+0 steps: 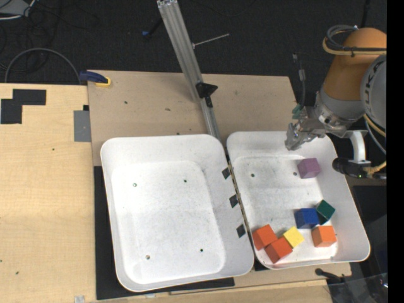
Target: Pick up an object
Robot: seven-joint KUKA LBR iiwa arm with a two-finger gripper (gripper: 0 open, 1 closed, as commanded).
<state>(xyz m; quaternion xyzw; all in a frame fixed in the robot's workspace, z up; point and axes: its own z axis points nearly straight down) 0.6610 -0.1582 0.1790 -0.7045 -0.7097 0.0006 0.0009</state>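
The arm (pixel 353 74) enters from the 3 o'clock side, its orange band uppermost toward 2 o'clock and the grey wrist below it. From the wrist the gripper (pixel 295 137) slants down toward 8 o'clock, its tip hanging low in the upper right of the view.

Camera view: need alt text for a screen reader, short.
A grey KUKA arm with an orange band reaches in from the right, its gripper hanging over the far edge of the right white bin. That bin holds a purple cube apart, with blue, green, yellow and three orange cubes clustered near its front.
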